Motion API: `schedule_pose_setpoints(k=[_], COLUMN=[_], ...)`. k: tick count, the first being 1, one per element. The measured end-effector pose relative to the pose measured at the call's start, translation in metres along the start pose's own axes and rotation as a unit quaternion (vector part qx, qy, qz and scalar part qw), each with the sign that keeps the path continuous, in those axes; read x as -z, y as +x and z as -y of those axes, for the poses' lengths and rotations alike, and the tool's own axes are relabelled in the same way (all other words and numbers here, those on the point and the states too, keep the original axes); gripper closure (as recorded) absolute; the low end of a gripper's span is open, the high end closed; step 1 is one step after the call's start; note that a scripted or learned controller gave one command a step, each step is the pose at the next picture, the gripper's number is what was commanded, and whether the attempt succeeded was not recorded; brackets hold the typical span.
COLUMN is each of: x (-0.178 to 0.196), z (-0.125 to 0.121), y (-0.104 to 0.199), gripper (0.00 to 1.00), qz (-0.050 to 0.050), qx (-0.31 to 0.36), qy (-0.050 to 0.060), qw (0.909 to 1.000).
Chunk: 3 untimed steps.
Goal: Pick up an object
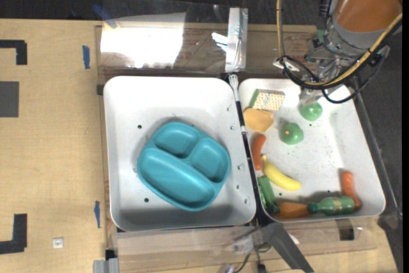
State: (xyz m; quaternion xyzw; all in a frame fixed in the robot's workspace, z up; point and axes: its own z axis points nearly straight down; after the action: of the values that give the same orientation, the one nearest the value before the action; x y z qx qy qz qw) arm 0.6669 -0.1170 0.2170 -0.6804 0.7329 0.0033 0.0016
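Observation:
The right bin (367,144) holds several toy foods. A small green round piece (312,112) lies near the bin's back wall, and my gripper (309,98) hangs right over it, touching or almost touching its top. Whether the piece is held cannot be made out. A second green round fruit (291,133) sits a little to the left and nearer. An orange lump (258,119) and a yellow dotted cracker (268,100) lie in the back left corner.
Along the right bin's left and front sides lie a red sausage (257,150), a banana (282,178), a green cucumber (265,192), a carrot (293,208), a green bottle (332,204) and an orange piece (347,182). The left bin (121,137) holds a teal divided plate (185,164).

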Motion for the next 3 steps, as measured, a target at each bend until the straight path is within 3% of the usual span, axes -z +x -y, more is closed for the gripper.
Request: schedule_pose_setpoints(k=[1, 2, 3], x=[0.103, 0.063, 0.054], z=[0.005, 0.000, 0.005], y=[0.061, 0.050, 0.087], gripper=[1.00, 1.00, 1.00], qz=[-0.002, -0.001, -0.001], qx=[-0.015, 0.038, 0.143], qy=[0.007, 0.000, 0.002], qw=[0.9999, 0.9993, 0.9897])
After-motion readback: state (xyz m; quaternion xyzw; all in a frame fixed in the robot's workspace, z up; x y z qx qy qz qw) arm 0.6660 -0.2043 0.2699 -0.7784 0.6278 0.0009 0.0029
